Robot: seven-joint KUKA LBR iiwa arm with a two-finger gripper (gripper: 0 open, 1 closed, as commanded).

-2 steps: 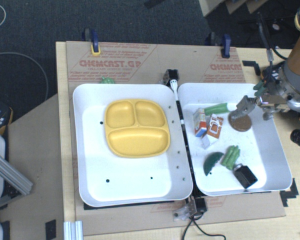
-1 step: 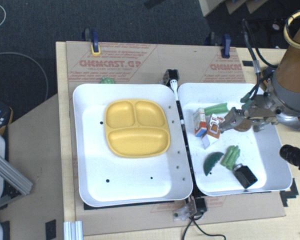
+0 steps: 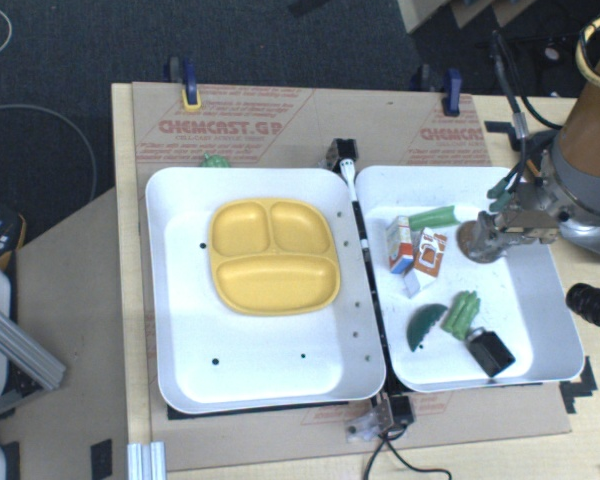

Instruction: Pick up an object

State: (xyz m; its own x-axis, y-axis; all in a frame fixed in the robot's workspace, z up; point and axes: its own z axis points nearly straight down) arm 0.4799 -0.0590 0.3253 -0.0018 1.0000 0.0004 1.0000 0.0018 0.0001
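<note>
we've got the gripper [image 3: 480, 240] hovering over the right bin [image 3: 540, 363], can't tell its finger state. objects sit there: small carton [image 3: 418, 252], green marker [image 3: 428, 218], black block [image 3: 490, 352]. yellow tray [image 3: 274, 255] in the left bin [image 3: 250, 368].

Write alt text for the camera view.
The gripper hangs over the right bin, above small items: a green marker, a red-and-white carton, green pieces and a black block. The left bin holds a yellow divided plate.
</note>
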